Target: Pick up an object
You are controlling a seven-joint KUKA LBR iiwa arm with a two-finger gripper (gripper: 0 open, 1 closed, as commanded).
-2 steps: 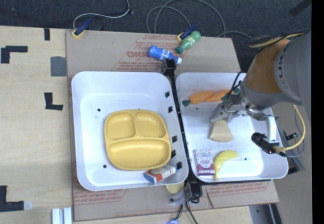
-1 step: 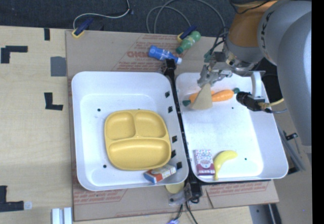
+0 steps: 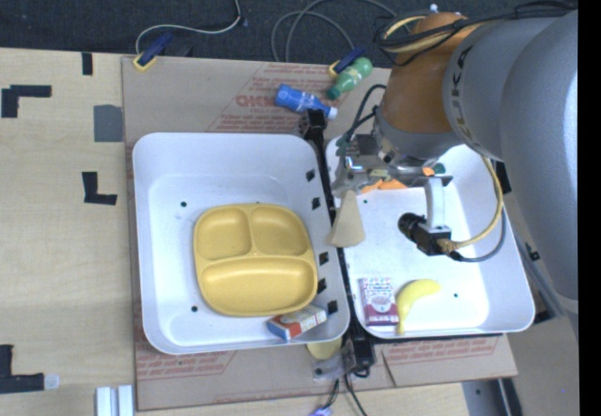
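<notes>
One fixed camera looks down at a slant from above the bench (image 3: pixel 66 217), taking in both white bins (image 3: pixel 150 217) fairly closely.

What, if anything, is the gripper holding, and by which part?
It cannot be told. The gripper sits low at the right bin's left edge, just above a tan object; no grasp is visible.
</notes>
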